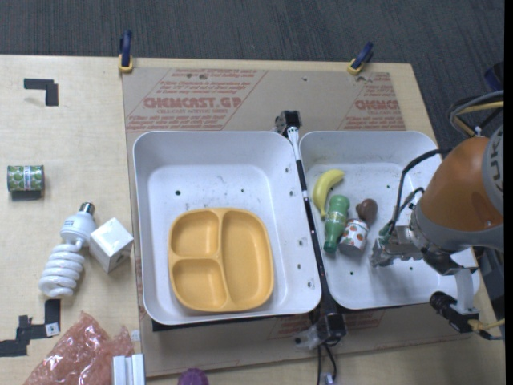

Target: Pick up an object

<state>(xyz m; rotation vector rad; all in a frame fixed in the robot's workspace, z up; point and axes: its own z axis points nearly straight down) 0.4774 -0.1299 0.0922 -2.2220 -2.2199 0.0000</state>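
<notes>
While the pincer (pixel 383 255) hangs in the right bin (pixel 417 291) — grip unreadable — a can (pixel 353 237) lies beside it.

In the right bin (pixel 417 295), the banana (pixel 327 188), green bottle (pixel 334 221), can (pixel 353 237) and brown ball (pixel 366 209) crowd nine o'clock; twelve and six o'clock stay bare.

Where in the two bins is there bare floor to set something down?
Left bin: bare strip behind the yellow tray. Right bin: bare at the back right corner and along the front. Crowded at its left, where banana, green bottle, can and brown ball cluster beside the hand.
</notes>
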